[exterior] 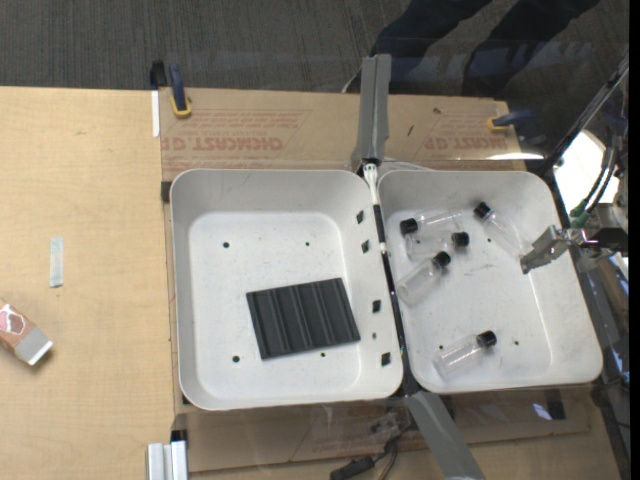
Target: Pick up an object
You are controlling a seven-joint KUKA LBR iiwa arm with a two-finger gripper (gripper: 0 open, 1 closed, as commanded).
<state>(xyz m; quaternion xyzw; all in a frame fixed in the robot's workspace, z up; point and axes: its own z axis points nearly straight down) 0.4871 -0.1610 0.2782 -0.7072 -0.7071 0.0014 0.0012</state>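
The right bin point(540, 363) holds several clear vials with black caps. One vial point(430, 222) lies near the bin's back left, with another point(424, 274) just in front of it. A third vial point(464, 349) lies alone near the front wall. More vials lie towards the back middle, one of them point(494, 222) nearest the gripper. In the left bin point(200, 208) a black ribbed mat point(303, 318) lies flat. My gripper point(541, 251) shows as a grey tip over the right bin's right side. It hangs to the right of the vials, and nothing is visibly held in it.
Both bins rest on a cardboard sheet point(260, 138) held by clamps point(178, 96) at the back. A grey bar point(375, 108) runs along the seam between the bins. On the wooden bench at left lie a small grey strip point(56, 263) and a red-and-white packet point(22, 335).
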